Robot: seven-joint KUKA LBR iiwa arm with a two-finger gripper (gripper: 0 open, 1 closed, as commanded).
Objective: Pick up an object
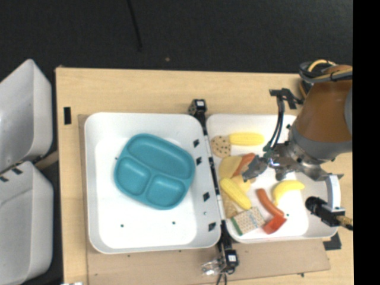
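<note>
At the frame's lower right we see the right bin (309,233) crowded with toy food: a red piece (274,224), a sausage (268,201), a checkered block (248,220); mid-frame lie two yellow pieces (236,192) (288,187); at the far end sit corn (246,139) and a cookie (221,145). The gripper (256,166) hangs over this clutter; we cannot tell how it stands, the arm (323,120) hiding part of the bin. Left of centre, the other bin (101,224) holds a blue divided plate (155,171).

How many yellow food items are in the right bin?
3 clearly: a corn cob at the bin's far side, a yellow piece near the divider, and a banana-like piece below the hand. The arm may hide more.
</note>
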